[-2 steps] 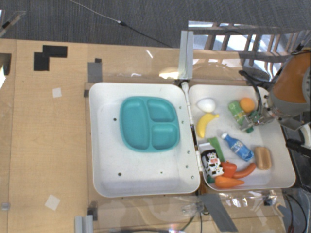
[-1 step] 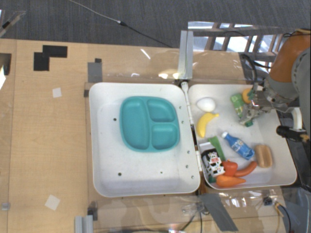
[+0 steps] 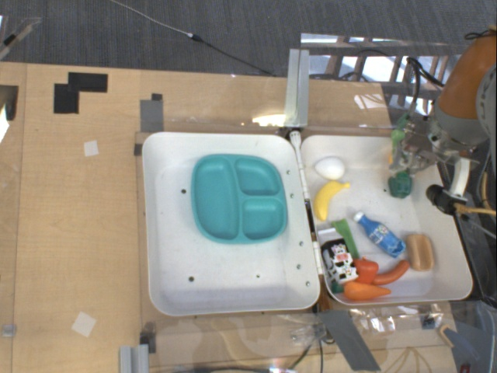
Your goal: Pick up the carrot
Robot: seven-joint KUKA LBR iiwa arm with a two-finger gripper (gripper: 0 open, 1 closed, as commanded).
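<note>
two bins: teal tray (image 3: 238, 198) left; carrot (image 3: 365, 291) right; tool (image 3: 404, 162) grip unclear

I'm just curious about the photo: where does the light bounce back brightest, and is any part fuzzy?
In the camera view, the strongest glare sits on the bench's wooden surface just behind the two bins, with more shine on the metal frame at top right; the grey arm with its orange band looks soft and blurry, while the divided teal plastic plate and orange carrot are sharp.
</note>
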